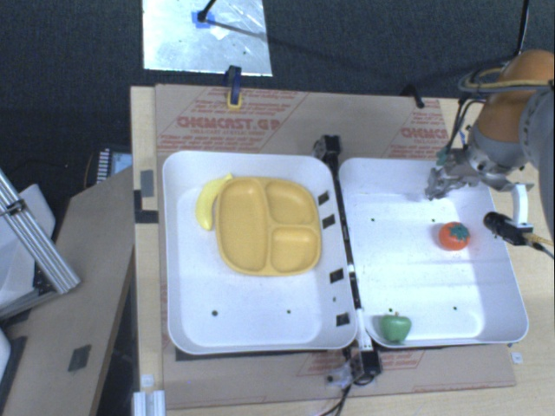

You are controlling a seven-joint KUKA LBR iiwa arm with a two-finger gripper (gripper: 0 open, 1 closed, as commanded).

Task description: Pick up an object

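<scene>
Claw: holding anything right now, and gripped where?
Nothing held. The claw hangs over the right bin's far edge, apart from the tomato.

Red print on the brown cardboard sheet under the bins reads approx. "CHEMCAST GP", upside down, left of centre; same mark repeats at right, partly hidden by the arm.
</scene>
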